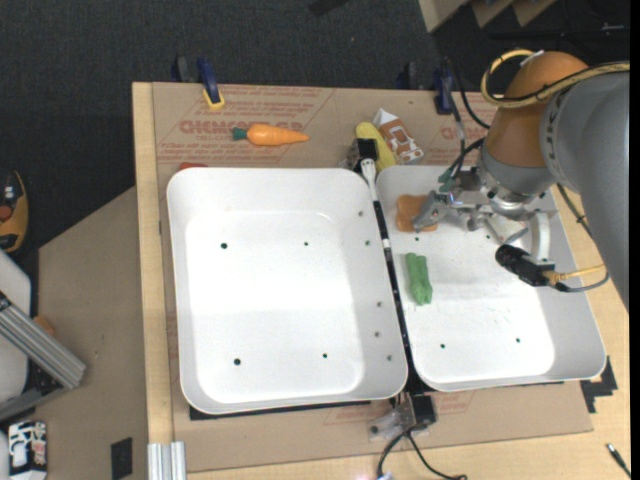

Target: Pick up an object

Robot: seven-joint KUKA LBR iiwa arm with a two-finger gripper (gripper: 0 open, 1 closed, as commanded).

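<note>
Green block (418, 277) lies nearest, flat in the right bin (500, 338), close to its left wall. I judge it light and a bit soft, best pinched across the long sides. Claw (438, 208) sits at that bin's far left corner, just beside a tan-orange lump (408, 212). I cannot tell how far it's open or whether it has hold. The lump looks small, light and probably squashy.

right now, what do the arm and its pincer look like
The arm is a thick, smooth grey tube with rounded joints. An orange band wraps it above the wrist, and a thin yellow cable loops beside that band. The pincer is a compact silver-grey metal assembly. No markings are readable.
</note>
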